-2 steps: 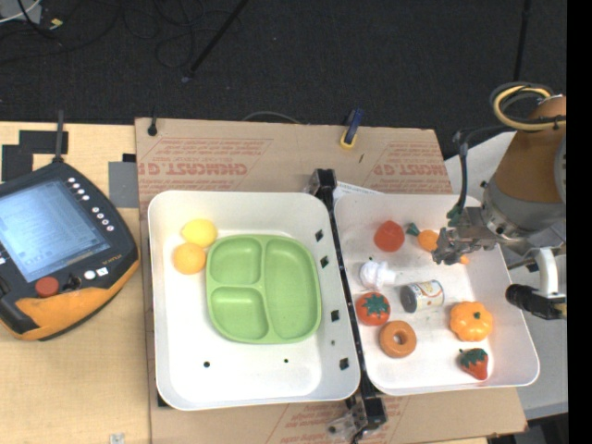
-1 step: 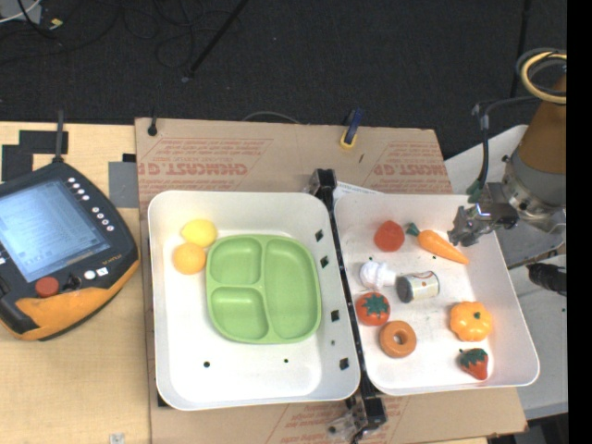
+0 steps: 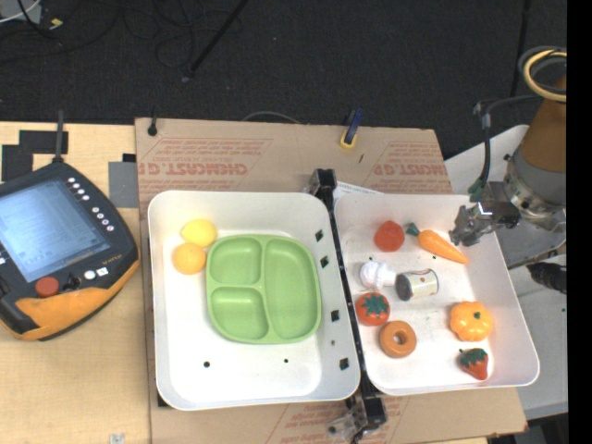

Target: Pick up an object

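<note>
Well, saw pincer [image 3: 469,223] at right bin's [image 3: 518,340] edge, beside carrot [image 3: 443,246]; couldn't tell its state. Judged best: drop straight over carrot's middle, grip across its width.

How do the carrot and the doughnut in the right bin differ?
The carrot is long, tapered and bright orange with a green tip; the doughnut is a brown ring with a hole. The carrot lies near the gripper, the doughnut nearer the bin's front. Both lie flat in the right bin.
</note>
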